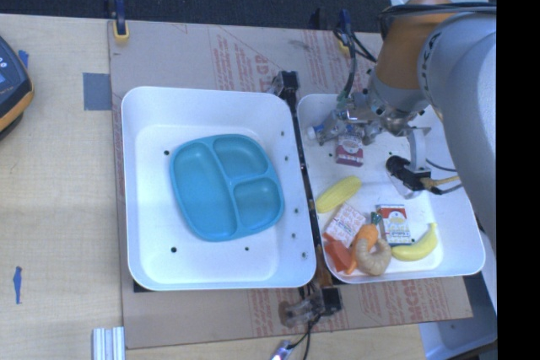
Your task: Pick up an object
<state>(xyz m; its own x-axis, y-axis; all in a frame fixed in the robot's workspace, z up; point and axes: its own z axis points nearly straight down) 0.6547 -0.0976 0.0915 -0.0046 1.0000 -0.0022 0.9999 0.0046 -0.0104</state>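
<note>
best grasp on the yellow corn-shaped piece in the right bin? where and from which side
Grip the yellow corn piece across its short width at mid-length, coming straight down. It lies flat and elongated, running diagonally from lower left to upper right, so the fingers should close perpendicular to that axis. Its middle has bare bin floor on both sides; the lower-left end sits near the right bin's left wall, so avoid that end.

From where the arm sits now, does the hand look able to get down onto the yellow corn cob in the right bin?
Probably yes. The hand hangs over the far end of the right bin, and the corn cob lies just nearer the camera on bare bin floor, nothing on top. The bin wall beside it may crowd the approach.
</note>
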